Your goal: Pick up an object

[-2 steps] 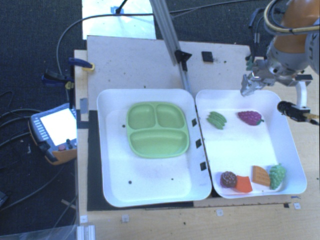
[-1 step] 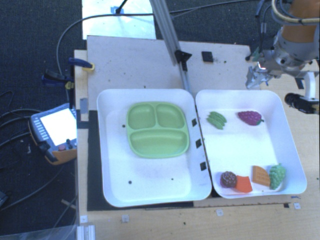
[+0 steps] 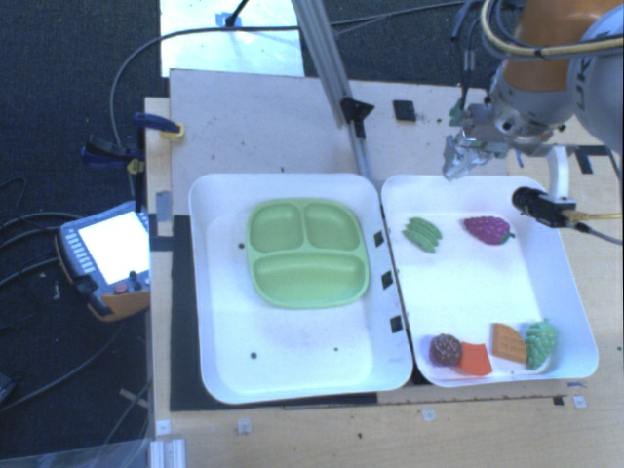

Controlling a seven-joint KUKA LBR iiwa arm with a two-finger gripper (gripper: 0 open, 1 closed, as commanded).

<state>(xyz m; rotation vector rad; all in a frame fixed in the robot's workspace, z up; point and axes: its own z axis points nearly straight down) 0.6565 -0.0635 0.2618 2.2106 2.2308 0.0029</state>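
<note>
Pincer (image 3: 458,163) apparently above pea pod (image 3: 422,233).

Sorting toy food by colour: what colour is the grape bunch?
Purple, the grape bunch in the right bin, camera view.

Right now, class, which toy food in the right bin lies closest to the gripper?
The green pea pod, just below the gripper near the bin's upper left. The purple grapes sit further right; the others cluster along the near edge.

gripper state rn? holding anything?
Gripper: cannot be told whether open or closed; nothing seen held. It sits above the far rim of the right bin, away from the toy food.
</note>
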